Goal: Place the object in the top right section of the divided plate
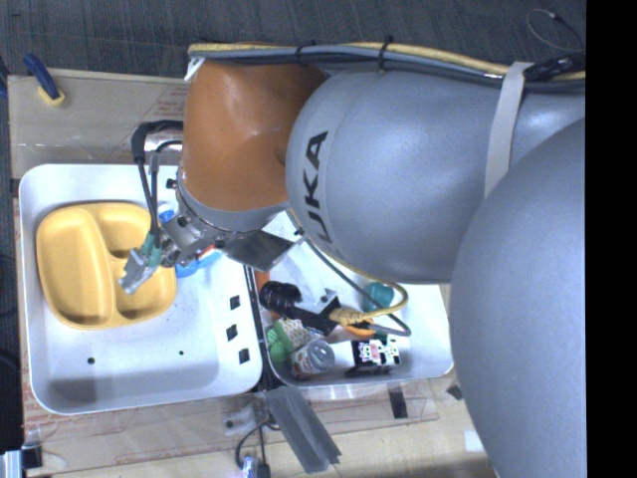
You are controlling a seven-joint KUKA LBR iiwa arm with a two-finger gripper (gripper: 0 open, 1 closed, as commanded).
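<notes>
Grey arm [418, 167] bulk looms closest, reaching leftward to the claw [139, 267], whose fingers pinch a small green object [149, 254] directly over the yellow divided plate [75, 267]. Beneath the claw lies the left white bin [119, 366]; to its right, the second bin [428, 361] holds a black clutter of items [328, 332].

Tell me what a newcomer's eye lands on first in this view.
The huge grey arm with its orange band swallows the upper right of the view, hanging over both bins. Next comes the yellow divided plate in the left bin, with the pincer at the plate's right edge and something small and green at its tip. Under the arm, the right bin holds a jumble of small objects.
</notes>
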